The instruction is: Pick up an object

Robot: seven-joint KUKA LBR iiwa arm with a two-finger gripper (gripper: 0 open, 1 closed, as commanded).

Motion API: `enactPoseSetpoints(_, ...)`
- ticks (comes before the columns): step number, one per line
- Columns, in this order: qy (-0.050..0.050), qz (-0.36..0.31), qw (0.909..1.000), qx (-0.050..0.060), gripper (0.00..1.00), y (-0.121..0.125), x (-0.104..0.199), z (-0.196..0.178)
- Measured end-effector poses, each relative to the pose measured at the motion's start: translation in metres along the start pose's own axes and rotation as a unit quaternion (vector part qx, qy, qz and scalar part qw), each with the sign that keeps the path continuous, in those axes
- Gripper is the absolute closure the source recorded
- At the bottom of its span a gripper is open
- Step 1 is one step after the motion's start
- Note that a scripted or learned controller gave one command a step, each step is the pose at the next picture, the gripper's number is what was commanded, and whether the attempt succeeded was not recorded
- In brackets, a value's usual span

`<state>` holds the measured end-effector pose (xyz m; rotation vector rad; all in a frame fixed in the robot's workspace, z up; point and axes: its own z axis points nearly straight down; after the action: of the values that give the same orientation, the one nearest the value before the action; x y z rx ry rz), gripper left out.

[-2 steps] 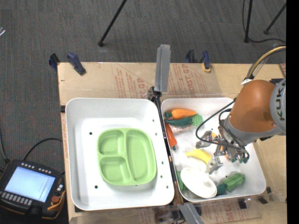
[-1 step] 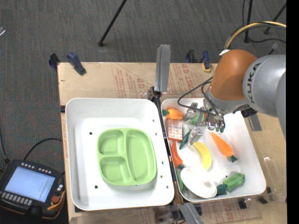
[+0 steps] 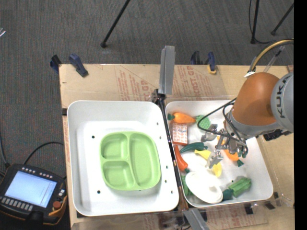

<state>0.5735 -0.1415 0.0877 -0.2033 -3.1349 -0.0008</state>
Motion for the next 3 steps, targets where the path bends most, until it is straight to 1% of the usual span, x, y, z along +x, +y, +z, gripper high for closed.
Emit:
enactPoseSetpoints(1,-0.002,0.01,0.9999,-0.001,0.0,0.047,0.031,-0.001)
enactPoseSetpoints(2,-0.005,0.121,0.9927,0.0,0.0,0.049,0.058,-0.003)
enactPoseSetpoints(3,-0.003,0.181,0.9834,0.0,0.0,0.048,0.091,0.0)
